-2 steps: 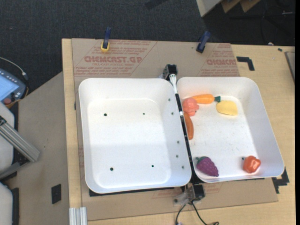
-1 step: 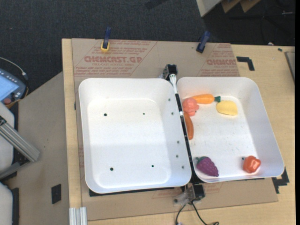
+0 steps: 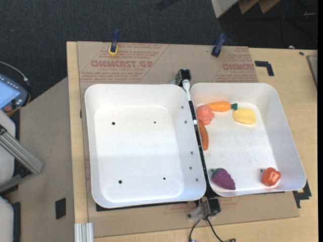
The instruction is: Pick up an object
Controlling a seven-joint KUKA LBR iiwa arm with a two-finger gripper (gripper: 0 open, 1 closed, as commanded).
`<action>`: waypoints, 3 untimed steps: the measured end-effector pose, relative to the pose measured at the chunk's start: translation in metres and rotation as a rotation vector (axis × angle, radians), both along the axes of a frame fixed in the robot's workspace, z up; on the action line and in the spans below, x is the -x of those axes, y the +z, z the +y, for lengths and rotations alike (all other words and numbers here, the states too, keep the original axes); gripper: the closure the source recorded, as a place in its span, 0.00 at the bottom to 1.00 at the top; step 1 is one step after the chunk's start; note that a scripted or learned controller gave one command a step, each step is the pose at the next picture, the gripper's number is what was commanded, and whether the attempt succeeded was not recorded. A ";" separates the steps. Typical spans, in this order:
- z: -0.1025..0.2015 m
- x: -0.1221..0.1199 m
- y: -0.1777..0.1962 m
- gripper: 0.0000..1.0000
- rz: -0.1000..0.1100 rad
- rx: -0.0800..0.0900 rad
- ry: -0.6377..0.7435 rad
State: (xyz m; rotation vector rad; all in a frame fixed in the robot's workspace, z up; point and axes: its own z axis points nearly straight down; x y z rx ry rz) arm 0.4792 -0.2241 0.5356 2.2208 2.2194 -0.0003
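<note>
The right bin [image 3: 282, 130] holds several toy foods. An orange carrot [image 3: 219, 106] lies near its back wall, with a yellow lemon [image 3: 244, 116] just right of it. A pink round fruit [image 3: 204, 114] rests against the left wall, and a long orange piece [image 3: 203, 135] lies along that wall below it. Purple grapes [image 3: 223, 178] sit at the front left corner. A red pepper [image 3: 271, 176] sits near the front right corner.
The left bin [image 3: 136, 145] sits beside the right one on a cardboard-covered bench [image 3: 81, 84]. Two clamps [image 3: 114, 42] hold the cardboard at the back edge. Cables and a connector [image 3: 207, 208] lie at the front between the bins.
</note>
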 end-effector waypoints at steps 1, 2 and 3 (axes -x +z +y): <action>0.000 -0.001 0.011 1.00 -0.005 0.004 0.001; 0.000 -0.042 -0.001 1.00 -0.004 0.003 0.003; 0.001 -0.075 -0.001 1.00 -0.004 0.003 0.003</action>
